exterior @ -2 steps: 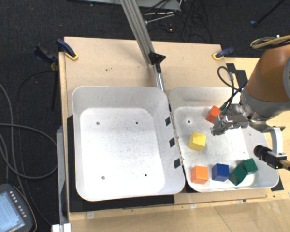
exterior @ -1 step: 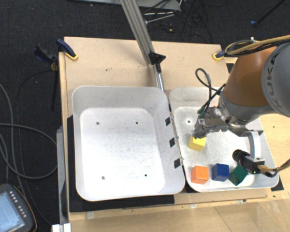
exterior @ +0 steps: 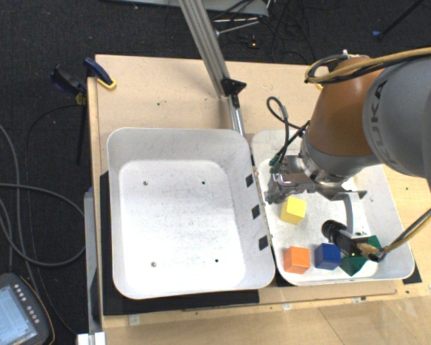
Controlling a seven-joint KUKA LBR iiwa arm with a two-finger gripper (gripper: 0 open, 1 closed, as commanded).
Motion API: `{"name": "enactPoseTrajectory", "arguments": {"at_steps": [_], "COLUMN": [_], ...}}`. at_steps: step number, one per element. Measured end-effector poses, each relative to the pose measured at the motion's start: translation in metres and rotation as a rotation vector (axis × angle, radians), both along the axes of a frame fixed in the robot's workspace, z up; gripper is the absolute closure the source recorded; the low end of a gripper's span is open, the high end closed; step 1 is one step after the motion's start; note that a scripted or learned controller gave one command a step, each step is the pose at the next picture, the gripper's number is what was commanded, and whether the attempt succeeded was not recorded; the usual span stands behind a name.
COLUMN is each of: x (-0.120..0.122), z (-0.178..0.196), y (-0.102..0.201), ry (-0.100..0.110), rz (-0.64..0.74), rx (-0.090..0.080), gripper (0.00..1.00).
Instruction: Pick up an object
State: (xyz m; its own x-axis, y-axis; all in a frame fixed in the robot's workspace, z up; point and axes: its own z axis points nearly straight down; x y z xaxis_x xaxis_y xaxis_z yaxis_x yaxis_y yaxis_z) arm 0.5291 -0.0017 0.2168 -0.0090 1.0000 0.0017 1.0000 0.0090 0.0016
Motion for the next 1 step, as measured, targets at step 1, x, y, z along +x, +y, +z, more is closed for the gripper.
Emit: {"name": "enactPoseTrajectory", "arguments": {"at_steps": [1], "x": [-0.0053], "z": [0.011], "y": [0.0619], "ry": [0.0], "rz": [0.002], "rx": [0.001], "gripper": [1.0]}}
